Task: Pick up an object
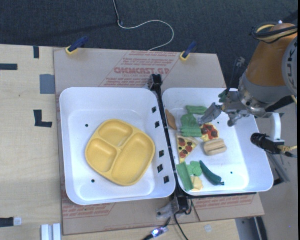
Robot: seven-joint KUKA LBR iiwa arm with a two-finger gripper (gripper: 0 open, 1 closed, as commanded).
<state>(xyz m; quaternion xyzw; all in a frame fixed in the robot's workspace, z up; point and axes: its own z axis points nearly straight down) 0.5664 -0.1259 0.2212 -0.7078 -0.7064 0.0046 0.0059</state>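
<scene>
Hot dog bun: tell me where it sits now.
The hot dog bun lies in the right bin, just below the pizza slice and below the gripper.

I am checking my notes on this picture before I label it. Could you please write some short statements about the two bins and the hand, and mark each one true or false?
1. The yellow divided plate lies in the left bin. True.
2. The toy food pieces lie in the left bin. False: they lie in the right bin, for example the hot dog bun and the pizza slice.
3. The hand is above the right bin. True.
4. The yellow divided plate holds a pizza slice. False: nothing lies in its compartments.
5. The arm reaches in from the right. True.
</scene>
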